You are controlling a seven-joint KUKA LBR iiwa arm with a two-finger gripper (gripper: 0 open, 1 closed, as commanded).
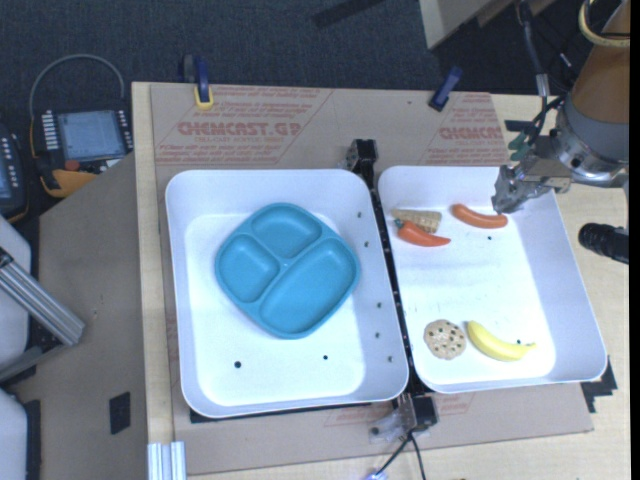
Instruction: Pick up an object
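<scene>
Just beside hot dog (480, 216) — gripper (507, 200), right bin (570, 268)

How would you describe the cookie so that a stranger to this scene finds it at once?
Look in the right white bin, at its near end. The cookie lies there just left of the yellow banana. It is the only round, flat, tan thing with dark specks; the other foods are long.

Blue divided plate (288, 268): in the left bin (190, 298), well left of my end effector (507, 199).
Clamps (203, 80): blue, on the table's (150, 168) far edge.
Handheld screen (88, 133): far left, off the table.
</scene>
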